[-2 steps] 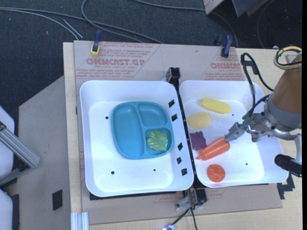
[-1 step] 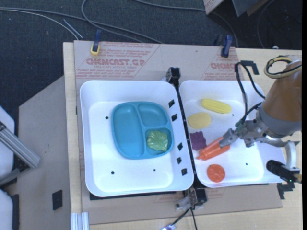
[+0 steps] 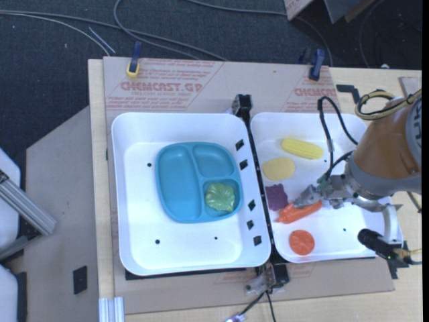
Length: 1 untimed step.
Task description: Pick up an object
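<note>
Gripper [image 3: 310, 196] is low in the right bin [image 3: 348, 245], right at the orange carrot-shaped piece [image 3: 298, 212]. I can't tell from this angle what state it's in, or whether anything is held; I'd call the carrot the target.

Risks as I read them:
- carrot lies flat and slanted, so an off-centre close could just push it along the bin floor.
- purple block [image 3: 275, 196] sits just left of the carrot, near touching. It could get clipped or dragged in.
- red disc [image 3: 301, 241] is close on the near side; a sliding carrot may knock it.

Other stuff in the right bin: pale yellow round piece [image 3: 278, 168] and corn cob [image 3: 302, 149] on the far side, clear of the approach. Black cable [image 3: 326, 123] loops above the wrist, possible snag on lift.

Left bin [image 3: 134, 180] holds a blue divided plate [image 3: 199, 180] with a green leafy piece [image 3: 220, 196] in its near-right compartment. Well apart, not a factor.
</note>
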Motion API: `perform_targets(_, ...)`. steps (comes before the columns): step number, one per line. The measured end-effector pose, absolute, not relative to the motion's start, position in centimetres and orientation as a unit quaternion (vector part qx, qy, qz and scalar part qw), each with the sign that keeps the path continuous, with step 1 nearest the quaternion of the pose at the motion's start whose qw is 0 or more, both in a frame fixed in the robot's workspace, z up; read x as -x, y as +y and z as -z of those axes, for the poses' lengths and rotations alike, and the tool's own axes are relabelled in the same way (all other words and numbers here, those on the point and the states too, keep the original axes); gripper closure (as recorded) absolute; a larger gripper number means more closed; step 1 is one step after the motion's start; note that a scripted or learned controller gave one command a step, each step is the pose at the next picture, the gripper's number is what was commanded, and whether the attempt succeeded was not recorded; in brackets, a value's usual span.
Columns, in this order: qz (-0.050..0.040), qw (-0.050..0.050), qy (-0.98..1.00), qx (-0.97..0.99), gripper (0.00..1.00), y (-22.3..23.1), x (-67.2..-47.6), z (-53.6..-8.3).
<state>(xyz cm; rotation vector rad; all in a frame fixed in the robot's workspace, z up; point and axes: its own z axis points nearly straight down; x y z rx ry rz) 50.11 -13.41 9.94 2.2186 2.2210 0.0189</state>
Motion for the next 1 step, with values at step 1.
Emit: perform_targets(1, -0.0096, 0.008, 0.708, -0.706, 1.00, -13.53, -50.54, -11.69)
